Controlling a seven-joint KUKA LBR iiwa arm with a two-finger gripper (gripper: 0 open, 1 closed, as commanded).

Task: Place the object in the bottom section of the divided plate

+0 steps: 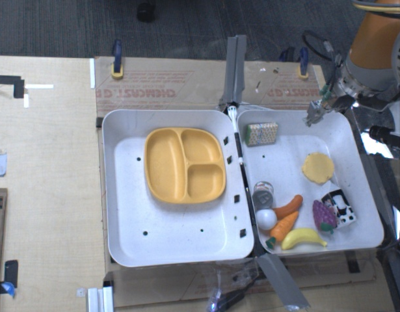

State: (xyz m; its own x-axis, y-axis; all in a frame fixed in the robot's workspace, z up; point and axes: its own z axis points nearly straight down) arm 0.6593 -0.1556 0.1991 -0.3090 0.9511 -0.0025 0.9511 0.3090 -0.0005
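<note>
The grey arm with its orange band (376,28) reaches in from the upper right, its wrist bent down toward the far right corner of the right-hand shallow white bin (356,142). The claw (315,114) hangs over the far rim of that bin; it is small and dark against the cardboard, and whether it is open or closed cannot be told. Nothing shows between its tips.

The yellow-orange divided plastic plate (185,164) lies flat in the left-hand shallow white bin (121,194), toward the far half of it. It is a rounded square with one long compartment on its left and two smaller compartments on its right.

The loose objects all lie in the right-hand bin. A speckled green-grey rectangular sponge (261,134) sits near the far left corner. A flat pale yellow round piece (318,168) lies toward the middle right. Along the near edge are a small metal can (262,194), a white ball (265,219), two orange toy carrots (285,216), a yellow toy banana (303,239), a purple bunch of toy grapes (324,214) and a black-and-white block (342,208) just beside the grapes.

Both bins rest on a surface covered with brown cardboard (167,86).
</note>
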